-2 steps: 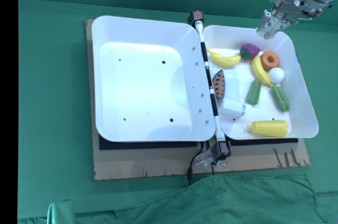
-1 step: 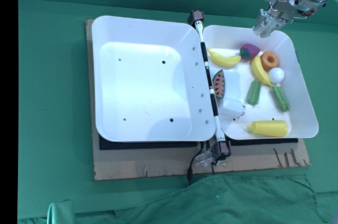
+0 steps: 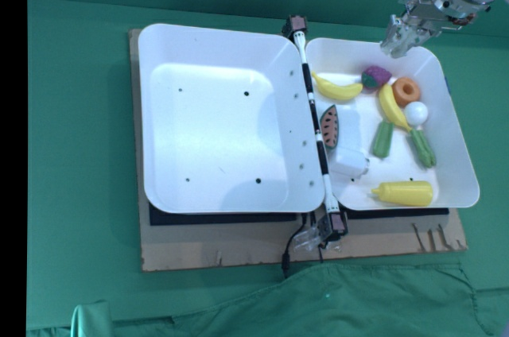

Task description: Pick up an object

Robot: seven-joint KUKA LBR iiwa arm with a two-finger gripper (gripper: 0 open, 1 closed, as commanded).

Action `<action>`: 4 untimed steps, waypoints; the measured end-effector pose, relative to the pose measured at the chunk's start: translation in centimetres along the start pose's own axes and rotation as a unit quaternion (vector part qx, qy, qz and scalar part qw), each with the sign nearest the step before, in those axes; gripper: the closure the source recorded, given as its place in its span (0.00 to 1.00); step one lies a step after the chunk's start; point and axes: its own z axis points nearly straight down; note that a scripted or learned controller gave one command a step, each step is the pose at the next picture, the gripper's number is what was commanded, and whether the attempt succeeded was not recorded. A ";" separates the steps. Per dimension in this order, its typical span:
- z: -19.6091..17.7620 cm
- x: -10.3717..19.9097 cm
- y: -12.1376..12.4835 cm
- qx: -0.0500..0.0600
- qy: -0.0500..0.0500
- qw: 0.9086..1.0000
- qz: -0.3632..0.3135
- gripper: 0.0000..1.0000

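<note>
My gripper (image 3: 397, 41) hangs above the far rim of the right bin (image 3: 460, 162), with nothing visibly held between its fingers. Below and just left of it lie a purple grape bunch (image 3: 376, 76) and an orange ring (image 3: 406, 91). Two bananas are there: one (image 3: 337, 88) near the divider, another (image 3: 390, 106) by a white ball (image 3: 415, 114). Two green vegetables (image 3: 382, 139) (image 3: 423, 148) lie mid-bin. A watermelon slice (image 3: 329, 126), a white block (image 3: 348, 160) and a yellow squeeze bottle (image 3: 402, 192) fill the near part.
The left bin (image 3: 163, 49) sits beside the right one, split by a black-and-white bar (image 3: 313, 121). Both rest on a cardboard sheet (image 3: 238, 248) over green cloth. A folded green cloth (image 3: 334, 304) lies at the front edge.
</note>
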 end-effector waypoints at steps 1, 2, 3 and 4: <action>-3.8 3.0 -7.0 0.000 0.002 1.000 -0.001 1.00; -1.4 4.5 -3.1 -0.002 0.000 1.000 -0.001 1.00; -4.8 6.0 -4.9 -0.003 0.001 1.000 -0.002 1.00; -9.0 11.9 -10.6 -0.001 0.002 1.000 -0.003 1.00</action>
